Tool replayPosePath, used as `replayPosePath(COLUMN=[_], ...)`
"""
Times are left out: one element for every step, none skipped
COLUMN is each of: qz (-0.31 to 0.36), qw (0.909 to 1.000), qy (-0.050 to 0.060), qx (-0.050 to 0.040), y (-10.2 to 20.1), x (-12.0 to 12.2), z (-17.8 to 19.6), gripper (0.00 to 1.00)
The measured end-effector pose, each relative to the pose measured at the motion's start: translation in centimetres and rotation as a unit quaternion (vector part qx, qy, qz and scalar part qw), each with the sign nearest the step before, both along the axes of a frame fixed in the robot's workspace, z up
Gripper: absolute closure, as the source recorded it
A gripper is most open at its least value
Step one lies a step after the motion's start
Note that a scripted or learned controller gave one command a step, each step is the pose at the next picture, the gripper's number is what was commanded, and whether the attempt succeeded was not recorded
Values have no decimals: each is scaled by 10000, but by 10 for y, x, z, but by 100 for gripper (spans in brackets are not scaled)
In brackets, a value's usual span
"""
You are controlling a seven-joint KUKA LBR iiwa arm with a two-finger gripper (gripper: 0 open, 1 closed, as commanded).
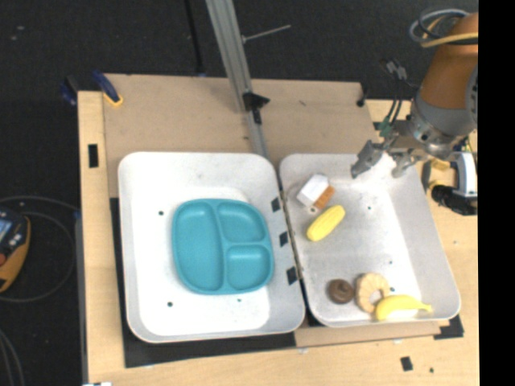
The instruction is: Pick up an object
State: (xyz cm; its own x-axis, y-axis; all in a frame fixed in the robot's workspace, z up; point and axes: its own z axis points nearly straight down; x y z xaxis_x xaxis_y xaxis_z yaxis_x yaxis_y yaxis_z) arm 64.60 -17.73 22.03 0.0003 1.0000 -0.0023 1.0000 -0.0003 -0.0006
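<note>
The yellow lemon-like fruit [325, 223] lay in the right bin [418, 232], near its left wall, its long axis slanting from lower left up to upper right. It looked smooth, plump and oval. Just above it sat a small white and orange block [315, 191]. At the bin's near edge lay a brown round piece [339, 290], a pale ring-shaped pastry [371, 288] and a banana [402, 306]. The gripper [385, 156] hung over the bin's far right corner with its fingers spread apart, nothing between them. A teal divided plate [221, 245] rested in the left bin [145, 215].
</note>
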Motion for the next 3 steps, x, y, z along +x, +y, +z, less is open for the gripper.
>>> replayPosePath(qz=[-1, -7, -12], qw=[10000, 10000, 10000], qy=[12, 3, -27], qx=[5, 5, -2], y=[-2, 4, 3], x=[-10, -17, -16], z=[-49, -98, -84], gripper=[0, 0, 100])
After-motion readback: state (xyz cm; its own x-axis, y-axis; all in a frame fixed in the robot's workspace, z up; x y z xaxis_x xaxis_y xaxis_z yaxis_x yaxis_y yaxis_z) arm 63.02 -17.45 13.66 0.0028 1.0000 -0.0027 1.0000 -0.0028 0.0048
